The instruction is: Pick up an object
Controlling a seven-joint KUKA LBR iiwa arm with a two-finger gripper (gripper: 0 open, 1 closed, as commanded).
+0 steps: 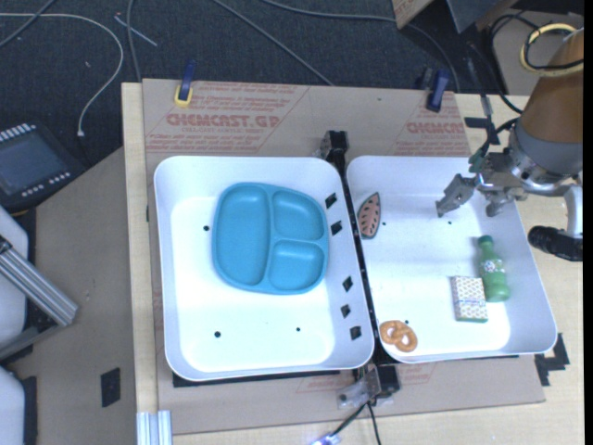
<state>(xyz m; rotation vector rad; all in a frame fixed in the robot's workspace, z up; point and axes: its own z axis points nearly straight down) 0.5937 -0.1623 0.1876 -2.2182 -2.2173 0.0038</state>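
My gripper (476, 200) hangs over the far right part of the right bin (417, 276), its two fingers spread open with nothing between them. Below it, toward the front, a green bottle (492, 268) lies along the right wall. Next to the bottle sits a small patterned box (469, 298). A pretzel (399, 336) rests at the bin's front left corner. A watermelon slice (370, 214) leans at the bin's left wall near the divider.
The left bin (185, 248) holds a blue divided plate (270, 237). Black clips line the divider between the bins. Cables trail on the dark floor beyond the bench. A cardboard sheet lies under both bins.
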